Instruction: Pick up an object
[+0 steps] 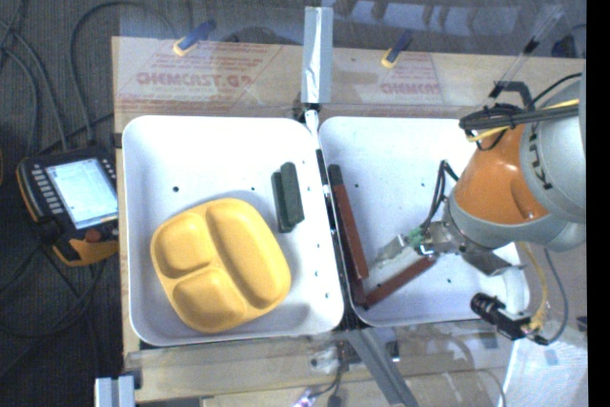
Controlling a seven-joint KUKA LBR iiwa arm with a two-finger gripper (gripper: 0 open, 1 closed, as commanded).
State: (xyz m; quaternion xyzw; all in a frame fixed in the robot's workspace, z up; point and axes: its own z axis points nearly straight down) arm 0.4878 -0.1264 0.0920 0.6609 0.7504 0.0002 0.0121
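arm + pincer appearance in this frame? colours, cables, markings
The arm is grey, with a broad glossy orange band above the wrist and dark lettering on the grey shell, cut off at the frame edge. Black cables loop over its top and down beside the orange band; a yellow cable trails lower down. The pincer is a small metallic assembly with green on it.

The arm is a rounded grey shell with a broad glossy orange band at the wrist end. Dark lettering marks the grey part just right of the band. Thin black cables loop above the band, with a yellow wire beside them. Left of the band a black cable runs to a small silver gripper with a green spot.
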